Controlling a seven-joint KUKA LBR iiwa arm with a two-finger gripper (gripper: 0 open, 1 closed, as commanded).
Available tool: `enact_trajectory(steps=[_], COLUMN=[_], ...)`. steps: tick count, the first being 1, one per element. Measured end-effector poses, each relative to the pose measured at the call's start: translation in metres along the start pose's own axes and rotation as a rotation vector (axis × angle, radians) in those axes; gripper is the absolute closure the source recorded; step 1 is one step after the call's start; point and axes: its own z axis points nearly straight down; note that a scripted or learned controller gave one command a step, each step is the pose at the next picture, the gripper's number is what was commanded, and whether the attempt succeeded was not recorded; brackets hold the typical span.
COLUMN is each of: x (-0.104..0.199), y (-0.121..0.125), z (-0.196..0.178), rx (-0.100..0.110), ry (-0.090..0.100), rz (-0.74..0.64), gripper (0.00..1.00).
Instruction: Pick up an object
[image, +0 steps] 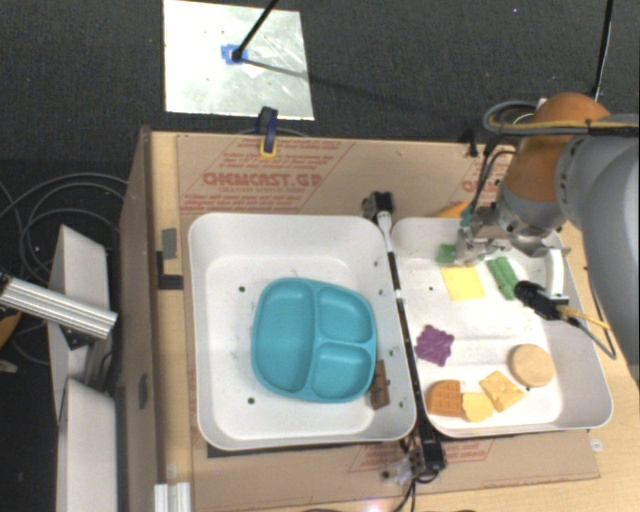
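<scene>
My gripper (478, 242) hangs low over the far part of the right bin (590, 400), just above a flat yellow square (463, 284). A green stick-shaped piece (500, 274) lies right of the gripper, and a small green piece (446, 255) sits at its left. Nearer the front lie a purple piece (434, 344), a round tan biscuit (530, 364), an orange waffle-like piece (444, 398) and two yellow wedges (499, 389).
The left bin (215, 300) holds a blue divided plate (312, 340) and a small brown piece (380, 385) against its right wall. The arm (590, 190) covers the right bin's far right corner. Cardboard lies under both bins.
</scene>
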Motion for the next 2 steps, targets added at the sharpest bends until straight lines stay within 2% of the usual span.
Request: enact_trajectory(steps=[1,2], x=[0.0,-0.004], y=[0.0,-0.002], z=[0.001,0.012], rx=[0.001,0.005], ry=[-0.001,0.001], rz=[-0.001,0.004], gripper=[0.0,0.0])
